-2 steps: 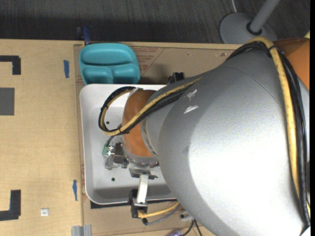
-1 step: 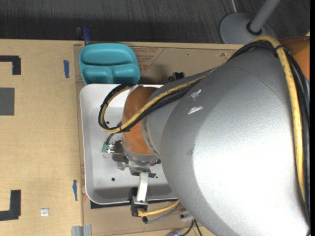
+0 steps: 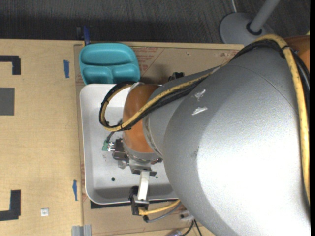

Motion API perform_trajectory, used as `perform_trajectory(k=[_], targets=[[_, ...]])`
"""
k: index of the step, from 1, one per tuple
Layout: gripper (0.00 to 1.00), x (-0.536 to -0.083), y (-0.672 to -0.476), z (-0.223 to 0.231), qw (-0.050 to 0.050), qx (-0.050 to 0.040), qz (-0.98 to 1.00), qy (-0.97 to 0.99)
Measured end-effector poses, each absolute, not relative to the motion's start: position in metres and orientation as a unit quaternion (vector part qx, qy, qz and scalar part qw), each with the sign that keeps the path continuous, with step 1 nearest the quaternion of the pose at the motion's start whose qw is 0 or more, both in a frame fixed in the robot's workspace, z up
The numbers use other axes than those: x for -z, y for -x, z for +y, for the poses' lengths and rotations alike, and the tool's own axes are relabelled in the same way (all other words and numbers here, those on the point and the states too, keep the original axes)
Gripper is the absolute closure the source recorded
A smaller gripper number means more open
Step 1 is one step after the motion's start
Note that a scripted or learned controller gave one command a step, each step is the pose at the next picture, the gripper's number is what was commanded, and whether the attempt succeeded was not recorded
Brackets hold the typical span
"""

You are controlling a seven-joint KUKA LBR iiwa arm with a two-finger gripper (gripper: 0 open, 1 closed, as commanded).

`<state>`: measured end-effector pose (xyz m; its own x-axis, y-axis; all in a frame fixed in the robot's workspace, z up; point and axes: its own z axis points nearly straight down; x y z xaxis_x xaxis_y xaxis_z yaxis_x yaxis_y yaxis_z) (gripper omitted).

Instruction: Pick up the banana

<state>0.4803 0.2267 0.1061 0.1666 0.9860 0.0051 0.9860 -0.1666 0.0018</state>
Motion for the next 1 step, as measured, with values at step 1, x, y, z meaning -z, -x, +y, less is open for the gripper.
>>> perform_trajectory(k=[1], targets=[[1.0,-0.1161,-0.4805,0.2272,0.001,0.0029,-0.646,0.764]])
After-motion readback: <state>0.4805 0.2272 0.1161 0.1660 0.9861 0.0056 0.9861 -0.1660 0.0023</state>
